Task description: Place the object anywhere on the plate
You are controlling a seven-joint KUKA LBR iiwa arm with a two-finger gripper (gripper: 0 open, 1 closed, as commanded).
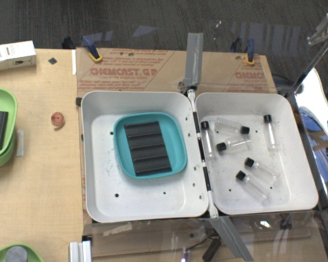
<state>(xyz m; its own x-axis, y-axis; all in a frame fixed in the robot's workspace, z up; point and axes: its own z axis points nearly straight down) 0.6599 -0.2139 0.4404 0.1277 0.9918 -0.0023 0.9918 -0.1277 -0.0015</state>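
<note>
A teal square plate (121,142) with rounded corners lies in the left white bin (98,195). A dark ribbed block (147,149) rests in its middle. In the right white bin (295,195) lie several clear vials with black caps. One vial (206,141) lies along the bin's left wall. Another vial (231,126) and a third (235,144) are near the bin's upper middle. A vial (270,132) points up and down at the upper right. Two more, a vial (262,171) and a vial (253,186), lie slanted toward the lower right.
A green tray (5,100) holding a dark object sits at the left edge of the wooden bench. A small reddish disc (57,119) and a white box (11,56) lie near it. Cardboard (131,70) with clamps sits behind the bins, split by a grey bar (194,59).
</note>
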